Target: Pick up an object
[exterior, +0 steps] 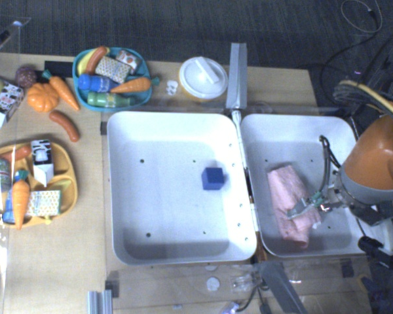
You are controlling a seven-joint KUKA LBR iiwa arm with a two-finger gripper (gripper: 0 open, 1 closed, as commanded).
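Note:
A small blue cube (213, 178) lies in the left bin (137, 136), right of its middle. A pink rolled cloth (287, 195) lies in the right bin (295, 133), stretched from its middle toward the near wall. My gripper (308, 207) is low over the cloth's right side, near its lower end, touching or almost touching it. The orange band of the arm (378, 159) sits just to the right, above the bin's right edge.
Left of the bins lie toy foods: a blue bowl (111, 77) of items, a yellow plate (33, 183), a loose carrot, sausage and pumpkin. A white lidded container (204, 77) stands behind the bins. Cables run at the right.

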